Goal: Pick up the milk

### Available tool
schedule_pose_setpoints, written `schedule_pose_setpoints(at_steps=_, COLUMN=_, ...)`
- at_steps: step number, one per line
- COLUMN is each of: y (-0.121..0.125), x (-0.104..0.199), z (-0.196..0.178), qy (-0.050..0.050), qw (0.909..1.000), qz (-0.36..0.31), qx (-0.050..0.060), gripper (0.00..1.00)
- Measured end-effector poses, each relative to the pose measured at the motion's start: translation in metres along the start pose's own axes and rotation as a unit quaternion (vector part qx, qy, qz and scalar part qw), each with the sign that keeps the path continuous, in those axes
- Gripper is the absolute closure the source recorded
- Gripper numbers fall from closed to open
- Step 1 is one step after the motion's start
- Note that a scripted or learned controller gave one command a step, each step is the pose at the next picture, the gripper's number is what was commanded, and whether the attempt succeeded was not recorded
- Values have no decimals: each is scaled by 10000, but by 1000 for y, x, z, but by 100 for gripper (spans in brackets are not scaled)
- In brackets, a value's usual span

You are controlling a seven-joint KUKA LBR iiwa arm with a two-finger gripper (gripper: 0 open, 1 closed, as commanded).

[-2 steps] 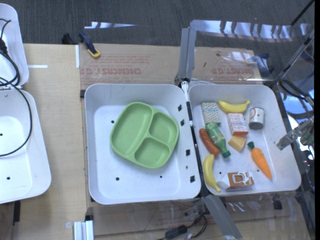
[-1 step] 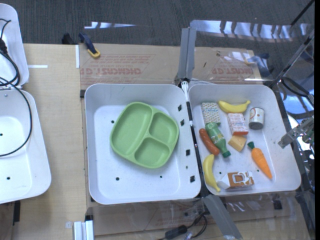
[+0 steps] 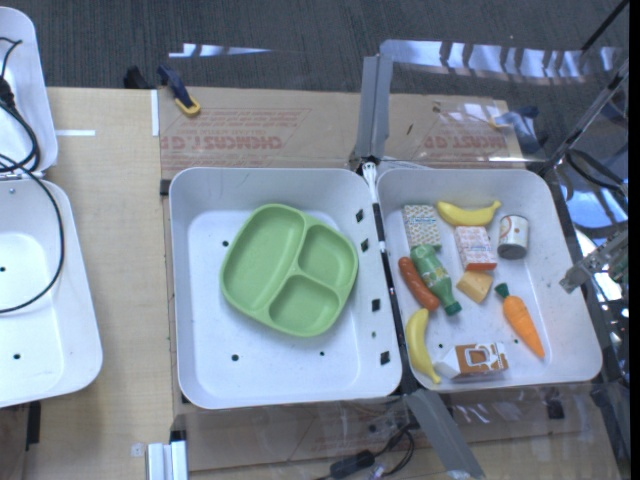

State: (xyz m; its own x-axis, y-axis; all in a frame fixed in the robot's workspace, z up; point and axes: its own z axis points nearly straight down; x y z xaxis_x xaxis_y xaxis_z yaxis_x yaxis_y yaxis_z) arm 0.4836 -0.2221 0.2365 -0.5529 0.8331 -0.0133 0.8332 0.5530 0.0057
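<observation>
The milk [image 3: 478,360], a small white carton with an orange-brown label, lies on its side near the front edge of the right bin [image 3: 566,230]. A banana [image 3: 420,345] lies just left of it and a carrot [image 3: 522,326] just right of it. A blurred grey tip that looks like my gripper [image 3: 585,272] pokes in over the right bin's right rim, well to the right of the carton and apart from everything in the bin.
The right bin also holds a second banana [image 3: 467,212], two small boxes [image 3: 422,226] [image 3: 474,247], a can [image 3: 512,236], a green bottle [image 3: 434,275], a red sausage [image 3: 417,283] and a cheese wedge [image 3: 475,286]. In the left bin [image 3: 200,298] sits a green divided plate [image 3: 289,268].
</observation>
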Motion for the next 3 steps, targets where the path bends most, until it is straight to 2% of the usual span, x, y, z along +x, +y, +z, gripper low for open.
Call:
schedule_pose_setpoints(at_steps=2, y=1, x=-2, z=-18, qy=-20, qw=10000, qz=-7, qx=-8, gripper=100)
schedule_pose_setpoints(at_steps=3, y=-4, x=3, z=7, qy=64, qw=9998, qz=194, qx=33, gripper=100)
